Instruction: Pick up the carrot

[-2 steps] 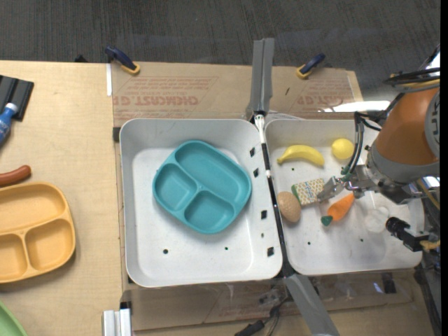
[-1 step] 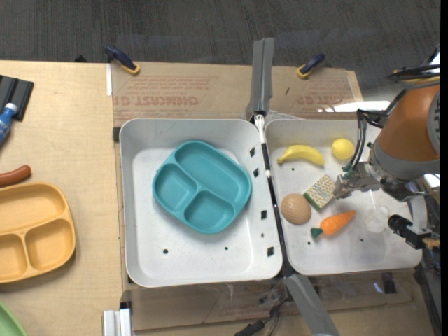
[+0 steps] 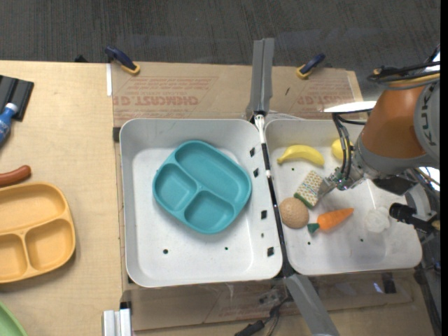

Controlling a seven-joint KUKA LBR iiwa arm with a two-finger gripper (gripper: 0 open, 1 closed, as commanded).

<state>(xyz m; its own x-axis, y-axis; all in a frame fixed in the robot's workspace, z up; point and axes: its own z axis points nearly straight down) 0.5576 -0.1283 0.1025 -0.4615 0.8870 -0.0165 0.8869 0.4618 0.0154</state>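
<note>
**Gripper low in the right bin**

The gripper (image 3: 334,182) hangs beside a speckled sponge (image 3: 309,187); its grip state cannot be told. The carrot (image 3: 332,219) lies just below, near a brown ball (image 3: 294,213) (banana (image 3: 302,154) farther back). White bins on a tan bench.

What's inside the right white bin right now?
In the right white bin: an orange carrot, a yellow banana, a tan round roll and a speckled sponge-like block. The grey arm covers part of another yellow item.
</note>
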